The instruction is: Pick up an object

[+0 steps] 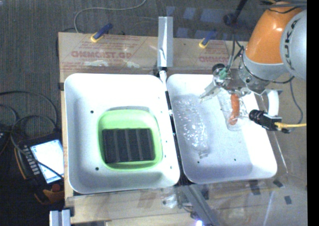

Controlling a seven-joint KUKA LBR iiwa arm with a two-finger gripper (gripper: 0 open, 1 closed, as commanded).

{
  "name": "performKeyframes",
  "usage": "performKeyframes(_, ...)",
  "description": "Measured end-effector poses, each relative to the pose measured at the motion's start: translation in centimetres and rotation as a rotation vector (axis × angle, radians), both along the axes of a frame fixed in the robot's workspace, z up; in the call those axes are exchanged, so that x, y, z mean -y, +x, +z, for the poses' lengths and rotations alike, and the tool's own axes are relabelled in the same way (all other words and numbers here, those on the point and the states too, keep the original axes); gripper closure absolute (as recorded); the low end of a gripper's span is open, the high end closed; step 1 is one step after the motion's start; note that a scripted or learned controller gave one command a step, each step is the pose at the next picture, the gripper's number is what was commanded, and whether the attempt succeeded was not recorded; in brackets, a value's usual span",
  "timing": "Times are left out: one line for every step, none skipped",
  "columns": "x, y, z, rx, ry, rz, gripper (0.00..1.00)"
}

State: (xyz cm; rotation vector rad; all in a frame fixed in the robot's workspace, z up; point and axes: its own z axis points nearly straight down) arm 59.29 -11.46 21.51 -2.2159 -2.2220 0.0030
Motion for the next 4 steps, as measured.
performKeyframes(-3.3, -1.6, -3.3, 0.000, -0.001, 0.018, 0.00)
performKeyframes(5.7, -1.0, -6.5, 0.000, -0.002, -0.033, 0.00)
performKeyframes(-0.4, -1.5, -3.5, 0.000, -0.001, -0.224, 0.00)
performKeyframes(6.2, 4.3, -11.8, 0.001, -0.005, -0.189, 0.00)
